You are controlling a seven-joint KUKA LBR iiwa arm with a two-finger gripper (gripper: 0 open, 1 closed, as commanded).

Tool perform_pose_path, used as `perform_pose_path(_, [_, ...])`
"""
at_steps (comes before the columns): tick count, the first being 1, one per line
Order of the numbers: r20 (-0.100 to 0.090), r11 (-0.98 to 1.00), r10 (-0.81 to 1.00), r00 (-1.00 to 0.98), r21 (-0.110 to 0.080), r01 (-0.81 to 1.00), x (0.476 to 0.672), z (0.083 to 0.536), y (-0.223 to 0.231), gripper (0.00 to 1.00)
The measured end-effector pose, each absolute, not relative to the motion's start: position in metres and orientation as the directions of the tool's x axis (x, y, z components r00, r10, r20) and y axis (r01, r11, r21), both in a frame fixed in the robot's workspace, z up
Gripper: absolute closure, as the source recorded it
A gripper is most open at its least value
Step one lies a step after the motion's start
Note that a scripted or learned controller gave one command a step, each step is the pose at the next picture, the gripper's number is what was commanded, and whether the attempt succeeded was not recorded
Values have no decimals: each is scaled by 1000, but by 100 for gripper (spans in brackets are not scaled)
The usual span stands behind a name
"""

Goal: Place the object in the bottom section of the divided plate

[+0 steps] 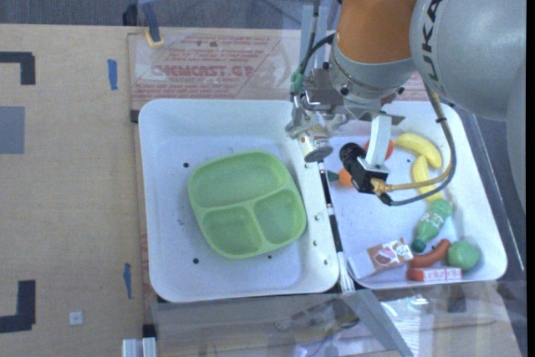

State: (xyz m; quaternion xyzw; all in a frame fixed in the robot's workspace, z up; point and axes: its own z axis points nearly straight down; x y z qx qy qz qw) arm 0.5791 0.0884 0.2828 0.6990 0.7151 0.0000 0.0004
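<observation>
A light green divided plate (246,203) lies in the left bin (167,146), with one large section toward the back and two smaller sections toward the front. My gripper (313,140) hangs over the ridge between the two bins, just right of the plate's back right corner. Nothing on the plate's sections. A small orange piece (342,176) lies on the right bin's floor just below the gripper. I see no object between the fingers from this angle.
The right bin (489,205) holds a yellow banana (421,153), a green bottle (431,223), a green ball (464,254), a red sausage-like piece (428,258) and a snack packet (389,253). A black connector with a yellow cable (364,173) hangs by the wrist.
</observation>
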Motion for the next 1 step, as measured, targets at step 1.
perform_pose_path(1, [-1,24,1000,-24,1,1000,579,283,89,0])
